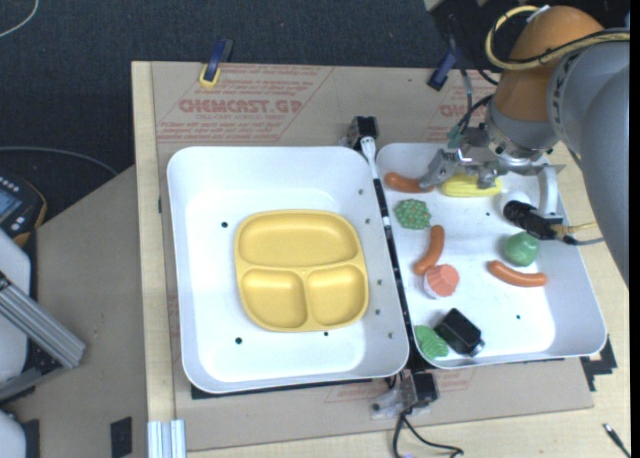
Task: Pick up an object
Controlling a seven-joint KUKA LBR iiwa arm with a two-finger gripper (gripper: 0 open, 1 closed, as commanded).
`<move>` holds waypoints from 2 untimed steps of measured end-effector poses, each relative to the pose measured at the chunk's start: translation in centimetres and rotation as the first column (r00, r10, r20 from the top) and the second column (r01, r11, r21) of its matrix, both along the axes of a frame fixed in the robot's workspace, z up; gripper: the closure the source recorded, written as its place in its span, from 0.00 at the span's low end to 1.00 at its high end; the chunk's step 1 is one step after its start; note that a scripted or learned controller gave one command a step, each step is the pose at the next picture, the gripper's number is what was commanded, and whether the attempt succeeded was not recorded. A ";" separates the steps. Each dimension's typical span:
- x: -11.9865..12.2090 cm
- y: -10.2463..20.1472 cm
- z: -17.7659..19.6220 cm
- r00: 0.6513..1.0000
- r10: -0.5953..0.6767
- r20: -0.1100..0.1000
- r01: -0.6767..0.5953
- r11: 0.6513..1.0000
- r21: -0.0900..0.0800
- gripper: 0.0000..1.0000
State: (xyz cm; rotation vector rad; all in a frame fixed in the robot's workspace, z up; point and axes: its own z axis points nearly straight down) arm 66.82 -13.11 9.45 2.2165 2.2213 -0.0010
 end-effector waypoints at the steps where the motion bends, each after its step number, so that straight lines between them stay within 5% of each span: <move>1: 0.3 -0.3 1.4 1.000 -0.002 0.015 0.003 1.000 -0.007 1.00; 2: 0.4 -0.6 5.7 1.000 -0.002 0.004 0.002 1.000 0.001 1.00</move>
